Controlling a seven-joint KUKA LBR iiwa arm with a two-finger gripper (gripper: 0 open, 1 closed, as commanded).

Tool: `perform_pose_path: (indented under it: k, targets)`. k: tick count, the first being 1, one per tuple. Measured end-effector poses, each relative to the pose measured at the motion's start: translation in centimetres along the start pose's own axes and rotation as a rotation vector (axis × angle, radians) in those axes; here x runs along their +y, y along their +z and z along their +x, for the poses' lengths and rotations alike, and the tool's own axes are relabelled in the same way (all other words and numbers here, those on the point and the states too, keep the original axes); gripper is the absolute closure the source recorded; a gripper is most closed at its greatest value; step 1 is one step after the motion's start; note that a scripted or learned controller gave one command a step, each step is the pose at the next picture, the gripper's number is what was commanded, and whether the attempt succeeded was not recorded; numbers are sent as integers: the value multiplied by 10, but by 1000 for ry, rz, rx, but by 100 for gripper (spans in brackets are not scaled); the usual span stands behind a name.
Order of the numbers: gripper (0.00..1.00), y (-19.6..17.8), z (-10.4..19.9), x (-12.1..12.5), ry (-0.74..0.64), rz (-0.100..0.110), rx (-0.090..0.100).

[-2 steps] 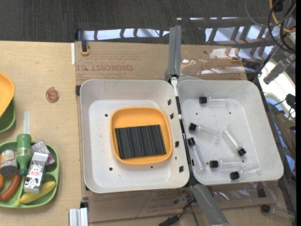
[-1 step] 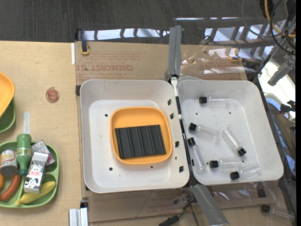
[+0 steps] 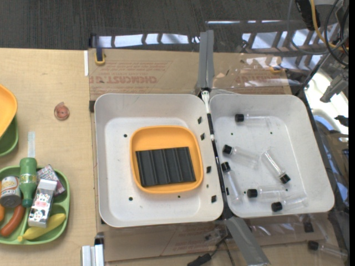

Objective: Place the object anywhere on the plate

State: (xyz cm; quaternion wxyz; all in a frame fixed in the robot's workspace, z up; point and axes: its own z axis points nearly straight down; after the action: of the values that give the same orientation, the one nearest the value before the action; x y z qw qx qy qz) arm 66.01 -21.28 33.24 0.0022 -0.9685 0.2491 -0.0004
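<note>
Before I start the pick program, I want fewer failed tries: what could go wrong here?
The clear tubes with black caps are see-through against the white right bin, so a grasp may miss. Two lie close together and may shift together. The orange plate already carries a dark ribbed block, leaving little bare surface.

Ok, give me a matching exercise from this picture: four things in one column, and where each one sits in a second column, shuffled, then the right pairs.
Things:
1. orange plate
2. dark ridged block
3. clear tubes with black caps
4. green tray of toy food

Places:
A. on the wooden bench at the left
B. in the right bin
C. on the plate
D. in the left bin

Pairs: 1-D, 2-C, 3-B, 4-A
</note>
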Motion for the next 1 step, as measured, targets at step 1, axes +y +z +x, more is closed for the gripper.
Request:
perform_pose_path:
  k: [1]
  targets:
    - [0, -44, 3, 6, -269, 2, 0]
